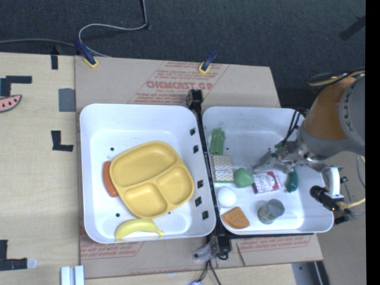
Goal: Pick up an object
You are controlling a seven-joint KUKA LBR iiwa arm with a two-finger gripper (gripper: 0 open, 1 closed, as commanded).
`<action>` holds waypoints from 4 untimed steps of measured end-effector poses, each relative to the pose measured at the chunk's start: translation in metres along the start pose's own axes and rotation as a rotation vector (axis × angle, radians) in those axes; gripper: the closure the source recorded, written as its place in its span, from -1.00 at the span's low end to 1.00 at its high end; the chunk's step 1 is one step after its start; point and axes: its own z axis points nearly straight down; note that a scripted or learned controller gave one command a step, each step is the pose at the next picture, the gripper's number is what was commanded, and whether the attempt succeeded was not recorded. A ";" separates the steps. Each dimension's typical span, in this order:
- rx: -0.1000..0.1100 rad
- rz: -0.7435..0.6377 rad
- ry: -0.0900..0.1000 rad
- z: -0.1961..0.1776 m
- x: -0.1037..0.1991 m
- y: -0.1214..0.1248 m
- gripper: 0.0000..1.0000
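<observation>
The robot arm reaches into the right bin [309,120].

Its gripper [268,161] hangs low over the toys, just above a red and white packet [265,182] and beside a green ball [243,177]. I cannot tell how wide it is open, or if it has hold of anything. A white egg [226,196] and a grey can [271,211] lie nearby. The left bin [95,123] has a yellow tray [151,178] and a banana [138,228].

cardboard-topped bench [172,85], two white bins [95,159]
</observation>
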 end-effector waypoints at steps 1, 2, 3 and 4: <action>-0.002 0.000 -0.002 0.000 0.037 -0.029 -1.00; -0.002 0.000 -0.001 -0.009 0.037 -0.028 1.00; 0.003 0.000 0.001 -0.125 0.071 -0.074 1.00; 0.003 -0.001 0.001 -0.161 0.126 -0.073 1.00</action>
